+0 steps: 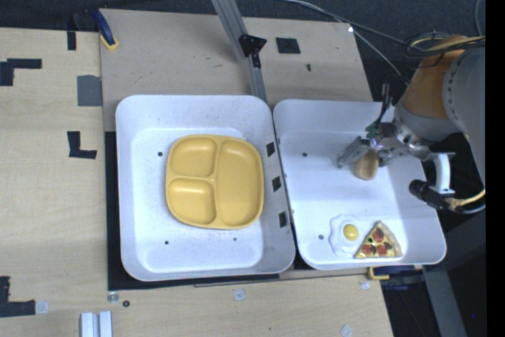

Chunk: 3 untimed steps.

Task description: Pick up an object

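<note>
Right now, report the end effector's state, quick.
End effector: over the right bin, at a small tan object; open or shut cannot be told.

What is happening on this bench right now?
A grey robot arm reaches in from the right, and its gripper is down in the right bin, at a small tan object. A fried egg toy and a pizza slice toy lie near the front of that bin. The left bin holds a yellow divided plate.

Even overhead light, white bins (197, 110) bright, soft faint shadows, slightly soft low-resolution focus
</note>
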Tool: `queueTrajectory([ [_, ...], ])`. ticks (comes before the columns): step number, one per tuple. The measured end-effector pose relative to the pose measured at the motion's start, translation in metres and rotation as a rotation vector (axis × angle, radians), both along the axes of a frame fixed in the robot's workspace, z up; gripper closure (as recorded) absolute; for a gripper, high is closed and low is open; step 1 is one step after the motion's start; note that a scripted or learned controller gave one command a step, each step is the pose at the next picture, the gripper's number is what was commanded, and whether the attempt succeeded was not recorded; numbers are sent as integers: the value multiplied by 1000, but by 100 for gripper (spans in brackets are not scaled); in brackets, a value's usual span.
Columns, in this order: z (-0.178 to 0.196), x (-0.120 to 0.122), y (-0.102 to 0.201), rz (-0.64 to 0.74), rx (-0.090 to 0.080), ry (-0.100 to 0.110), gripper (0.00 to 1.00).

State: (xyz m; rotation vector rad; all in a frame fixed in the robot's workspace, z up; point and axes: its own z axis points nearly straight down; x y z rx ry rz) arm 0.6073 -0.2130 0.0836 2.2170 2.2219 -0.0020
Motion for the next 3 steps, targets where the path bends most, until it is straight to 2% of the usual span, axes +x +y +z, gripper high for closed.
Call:
queueTrajectory([
  [1,13,1,0,1,-2,-3,100],
  [2,68,1,-9,-1,1,-2,100],
  [3,128,7,-2,0,2,-3,100],
])
